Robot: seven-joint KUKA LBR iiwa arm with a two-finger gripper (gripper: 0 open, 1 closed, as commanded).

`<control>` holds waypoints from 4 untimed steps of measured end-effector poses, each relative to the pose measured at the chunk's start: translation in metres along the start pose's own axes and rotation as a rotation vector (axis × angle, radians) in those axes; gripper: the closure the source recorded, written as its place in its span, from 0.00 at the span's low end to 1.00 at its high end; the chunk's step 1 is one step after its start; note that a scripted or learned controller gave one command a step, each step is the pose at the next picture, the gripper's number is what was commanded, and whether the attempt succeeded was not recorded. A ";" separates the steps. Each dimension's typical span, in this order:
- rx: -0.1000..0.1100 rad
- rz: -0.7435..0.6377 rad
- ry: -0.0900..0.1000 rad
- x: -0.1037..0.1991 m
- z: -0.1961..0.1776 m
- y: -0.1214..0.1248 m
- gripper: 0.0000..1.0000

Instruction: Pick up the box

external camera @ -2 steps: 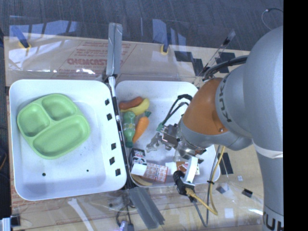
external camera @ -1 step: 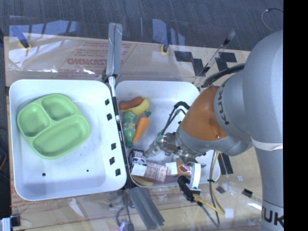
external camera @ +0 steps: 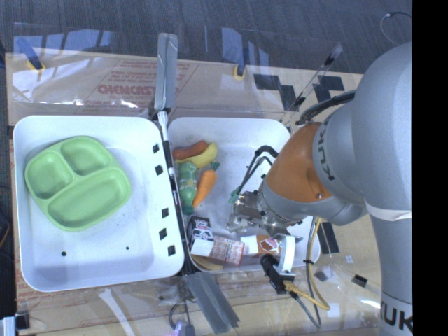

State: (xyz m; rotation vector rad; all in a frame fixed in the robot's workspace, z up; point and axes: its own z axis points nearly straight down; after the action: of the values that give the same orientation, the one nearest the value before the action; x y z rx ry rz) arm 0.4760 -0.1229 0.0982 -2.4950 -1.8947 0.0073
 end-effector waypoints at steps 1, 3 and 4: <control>-0.004 -0.165 0.000 -0.017 0.007 0.005 1.00; -0.008 -0.431 -0.004 0.036 -0.344 0.032 1.00; -0.007 -0.645 -0.006 -0.029 -0.344 0.105 1.00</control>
State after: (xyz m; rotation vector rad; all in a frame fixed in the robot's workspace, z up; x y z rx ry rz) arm 0.5724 -0.1805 0.4409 -1.7710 -2.5946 0.0032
